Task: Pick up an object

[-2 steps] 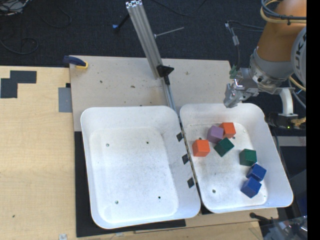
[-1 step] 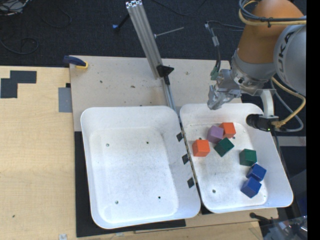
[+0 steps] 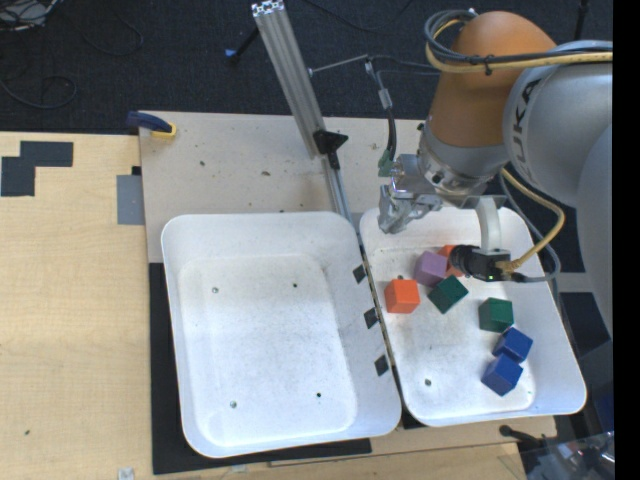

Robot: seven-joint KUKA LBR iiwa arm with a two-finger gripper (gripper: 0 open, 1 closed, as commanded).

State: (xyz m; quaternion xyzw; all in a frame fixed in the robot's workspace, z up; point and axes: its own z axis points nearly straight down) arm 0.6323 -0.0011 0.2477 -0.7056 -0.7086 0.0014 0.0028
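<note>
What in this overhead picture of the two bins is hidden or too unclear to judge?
- Hand, camera view: small and dark, grip unreadable.
- Object behind purple block: mostly covered by it and the black fitting.
- Right bin far wall: hidden behind the arm.

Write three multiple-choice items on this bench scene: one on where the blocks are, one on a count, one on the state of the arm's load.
1. Which shallow white bin holds the small coloured blocks?
A. the left bin
B. the right bin
C. both bins

2. How many blue blocks are there?
A. two
B. none
C. four

3. What is visibly held by the gripper?
A. the orange cube
B. a green block
C. nothing visible

Key:
1 B, since the orange cube, purple block, two green blocks and the blue ones all lie in the right bin.
2 A, since two blue blocks sit together near that bin's right side.
3 C, since the gripper hangs over the bin's far end, apart from every block.
</note>
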